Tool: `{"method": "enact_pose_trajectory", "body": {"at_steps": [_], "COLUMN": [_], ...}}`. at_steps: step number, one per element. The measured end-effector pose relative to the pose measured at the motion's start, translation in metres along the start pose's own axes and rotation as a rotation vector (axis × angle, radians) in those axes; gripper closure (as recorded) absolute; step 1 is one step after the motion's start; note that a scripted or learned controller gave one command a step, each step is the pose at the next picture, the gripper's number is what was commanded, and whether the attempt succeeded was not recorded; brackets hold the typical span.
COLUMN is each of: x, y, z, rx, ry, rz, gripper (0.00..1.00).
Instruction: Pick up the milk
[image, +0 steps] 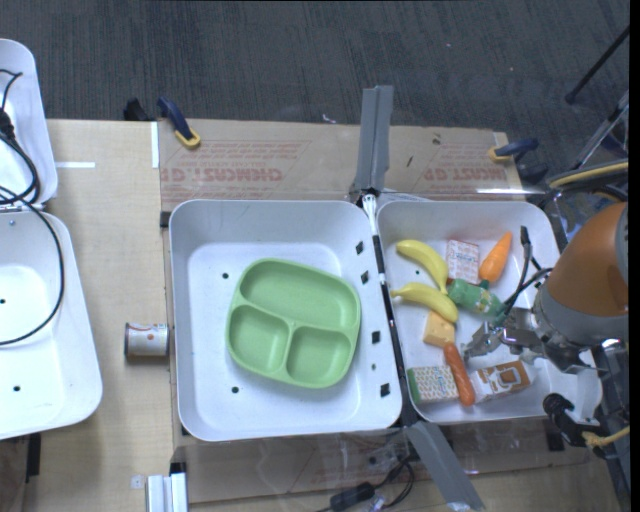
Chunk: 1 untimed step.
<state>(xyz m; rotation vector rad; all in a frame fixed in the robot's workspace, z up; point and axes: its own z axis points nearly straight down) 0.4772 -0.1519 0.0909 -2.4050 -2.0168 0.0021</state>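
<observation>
Lying flat at the near edge of the right bin (535, 215), the milk (503, 379) remained unlifted — the jaws (487, 340) hovered just beyond it, whether spread or closed I could not tell. Farther off lay bananas (424, 262) — the grasp was still to come.

My gripper (487, 343) hovered in the right bin (535, 215), milk carton (503, 378) just below it, carrot (459, 374) beside, green bottle (472, 297) above.

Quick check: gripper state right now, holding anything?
Gripper: cannot be told; it sits low in the right bin, just above the milk carton, with nothing visibly held.
</observation>
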Motion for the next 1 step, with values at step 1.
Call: {"method": "enact_pose_trajectory", "body": {"at_steps": [1], "x": [-0.0394], "y": [0.0066], "z": [-0.0002], "rx": [-0.001], "ry": [-0.002], "rz": [-0.072], "gripper": [0.0]}}
